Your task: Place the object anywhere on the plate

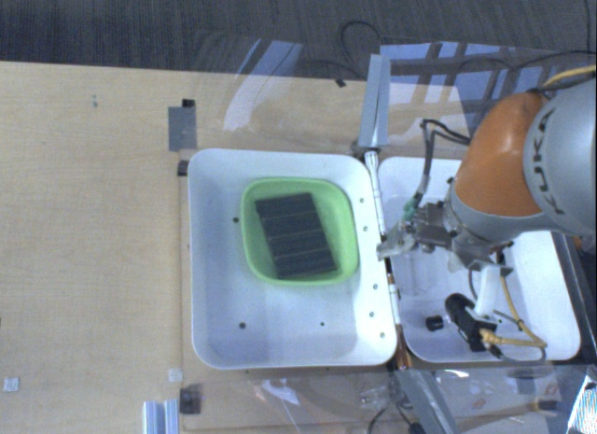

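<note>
A green square plate sits in the upper middle of the left white bin. A dark grey ribbed rectangular block lies flat on the plate, roughly centred and slightly turned. My gripper hangs under the orange-banded wrist, at the left edge of the right bin, just right of the wall between the bins. It is apart from the plate and the block, and nothing shows held in it.
A small black piece lies near the front of the right bin. The arm's bulk covers much of that bin. A grey metal bar stands behind the bins. Bare wooden bench spreads to the left.
</note>
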Action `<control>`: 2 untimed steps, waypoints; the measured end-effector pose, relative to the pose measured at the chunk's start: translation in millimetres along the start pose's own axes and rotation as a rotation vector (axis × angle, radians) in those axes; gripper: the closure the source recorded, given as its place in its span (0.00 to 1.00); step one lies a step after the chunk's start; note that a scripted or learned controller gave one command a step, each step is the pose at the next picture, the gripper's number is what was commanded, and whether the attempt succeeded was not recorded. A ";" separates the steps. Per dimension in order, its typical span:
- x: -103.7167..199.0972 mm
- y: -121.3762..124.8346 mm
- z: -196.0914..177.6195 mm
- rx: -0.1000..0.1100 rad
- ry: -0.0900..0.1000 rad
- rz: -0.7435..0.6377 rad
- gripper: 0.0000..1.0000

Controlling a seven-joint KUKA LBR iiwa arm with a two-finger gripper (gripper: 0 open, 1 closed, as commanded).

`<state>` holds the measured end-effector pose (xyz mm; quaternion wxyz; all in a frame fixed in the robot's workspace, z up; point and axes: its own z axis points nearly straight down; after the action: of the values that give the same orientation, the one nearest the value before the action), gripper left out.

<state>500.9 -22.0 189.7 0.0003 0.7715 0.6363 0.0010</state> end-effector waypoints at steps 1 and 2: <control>32.4 8.9 4.8 -0.003 0.001 0.007 0.00; -39.5 36.9 4.3 -0.004 0.000 0.028 0.00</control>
<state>529.6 -67.8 185.4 0.0019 0.7804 0.6253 0.0022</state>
